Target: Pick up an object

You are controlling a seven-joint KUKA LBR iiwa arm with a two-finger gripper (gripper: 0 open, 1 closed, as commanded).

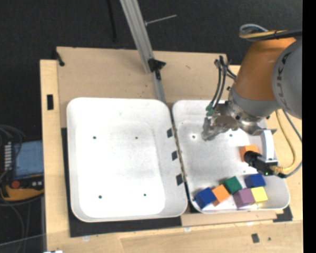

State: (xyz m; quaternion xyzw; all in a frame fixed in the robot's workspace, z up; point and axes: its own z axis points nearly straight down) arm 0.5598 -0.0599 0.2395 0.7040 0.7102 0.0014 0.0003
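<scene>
Hovering over the right bin (196, 115), your tool (210, 129) carries nothing visible, its grip state impossible to tell, while the blocks (231, 193) sit clustered at the near edge, all unpicked.

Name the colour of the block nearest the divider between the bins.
Blue: the block, seen in the camera view.

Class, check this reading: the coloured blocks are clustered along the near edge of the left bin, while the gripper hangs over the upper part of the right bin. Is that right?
One detail is wrong. The camera view shows the coloured blocks clustered along the near edge of the right bin, not the left bin. The rest stands: the gripper hangs over the upper part of the right bin.
</scene>
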